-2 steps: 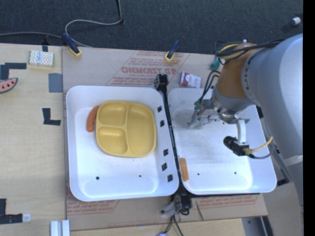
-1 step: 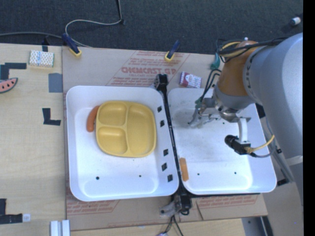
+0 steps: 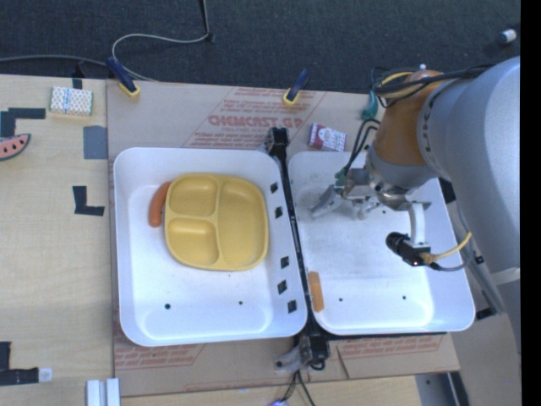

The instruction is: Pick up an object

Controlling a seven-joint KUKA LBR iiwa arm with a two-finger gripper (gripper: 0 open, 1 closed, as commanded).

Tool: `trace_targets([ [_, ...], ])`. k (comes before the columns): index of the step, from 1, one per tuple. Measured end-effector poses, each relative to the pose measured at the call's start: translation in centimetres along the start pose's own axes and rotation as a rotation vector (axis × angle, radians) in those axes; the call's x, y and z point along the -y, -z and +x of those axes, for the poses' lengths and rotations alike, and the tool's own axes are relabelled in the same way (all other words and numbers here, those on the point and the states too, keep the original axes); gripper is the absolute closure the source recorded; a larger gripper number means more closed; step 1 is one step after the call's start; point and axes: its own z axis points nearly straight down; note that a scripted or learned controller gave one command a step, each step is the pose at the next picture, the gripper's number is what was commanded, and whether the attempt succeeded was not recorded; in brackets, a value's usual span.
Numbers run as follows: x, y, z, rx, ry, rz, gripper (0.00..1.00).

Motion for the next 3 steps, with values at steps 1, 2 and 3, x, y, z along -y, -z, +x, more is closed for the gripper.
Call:
trace_targets([
  [1,0.0,0.9,0.1,-0.002,0.001,0.001,1.0],
  [2,0.0,0.9,0.1,-0.001,0.001,0.001,0.0],
  [3,-1.4,-1.9,0.3,-0.001,-0.002,0.003,0.0],
])
